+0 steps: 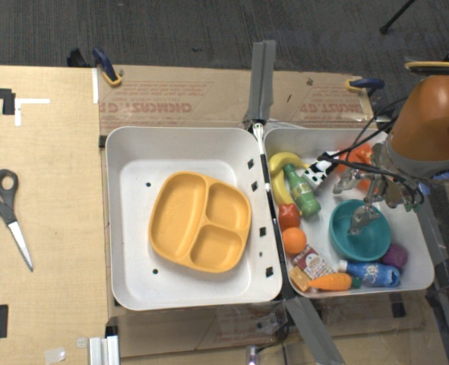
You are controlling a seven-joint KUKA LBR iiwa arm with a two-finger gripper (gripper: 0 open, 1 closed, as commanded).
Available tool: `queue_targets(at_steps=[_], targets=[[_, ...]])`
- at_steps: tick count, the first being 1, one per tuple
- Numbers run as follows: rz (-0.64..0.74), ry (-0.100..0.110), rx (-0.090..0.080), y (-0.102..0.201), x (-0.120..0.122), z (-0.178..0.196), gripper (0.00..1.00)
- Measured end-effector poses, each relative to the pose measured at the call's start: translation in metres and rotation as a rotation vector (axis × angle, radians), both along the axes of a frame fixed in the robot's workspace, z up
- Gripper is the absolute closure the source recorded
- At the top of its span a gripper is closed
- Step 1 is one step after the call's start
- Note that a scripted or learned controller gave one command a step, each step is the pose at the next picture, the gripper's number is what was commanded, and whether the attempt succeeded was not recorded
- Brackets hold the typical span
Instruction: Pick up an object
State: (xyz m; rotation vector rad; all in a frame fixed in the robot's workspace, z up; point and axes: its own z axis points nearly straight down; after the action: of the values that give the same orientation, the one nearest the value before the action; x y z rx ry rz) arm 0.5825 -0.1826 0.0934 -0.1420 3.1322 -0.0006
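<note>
Hand: the hand (365, 217) hangs low over the right bin, its metal tip down inside the teal bowl; whether its fingers are apart or together cannot be told from this slanted view.
Arm: the grey arm with its orange band (429, 120) rises up and to the right of the hand, with dark cables looping beside the wrist.
Teal bowl: the teal bowl (361, 238) lies directly under the hand, upright, in the right part of the right bin.
Purple piece: a small purple object (396, 257) sits just right of and below the hand, touching the bowl's rim.
Blue bottle: a blue bottle (374, 274) lies on its side just below the bowl, along the bin's near wall.
Carrot: an orange carrot (334, 282) lies left of the blue bottle, below and left of the hand.
Snack packet: a red and white packet (309, 265) lies beside the carrot.
Orange ball: an orange ball (294, 239) lies left of the hand, with a red tomato-like piece (288, 216) just above it.
Green bottle: a green bottle (301, 191) lies tilted up and left of the hand, touching a yellow banana (279, 167).
Cow toy: a black and white toy (315, 172) (small, hard to read) lies above and left of the hand.
Right bin: the right bin (425, 276) holds all of these.
Left bin: the left bin (125, 204), well left of the hand, holds a yellow divided plate (200, 221).
Bench: the bench (42, 204) carries scissors (10, 211) far to the left.
</note>
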Motion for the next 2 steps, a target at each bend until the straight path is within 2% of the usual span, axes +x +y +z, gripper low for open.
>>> queue_targets(at_steps=[1,2], targets=[[-0.068,0.027,0.000,0.040,0.057,-0.004,0.00],[-0.067,0.008,-0.003,0.040,0.062,0.008,1.00]])
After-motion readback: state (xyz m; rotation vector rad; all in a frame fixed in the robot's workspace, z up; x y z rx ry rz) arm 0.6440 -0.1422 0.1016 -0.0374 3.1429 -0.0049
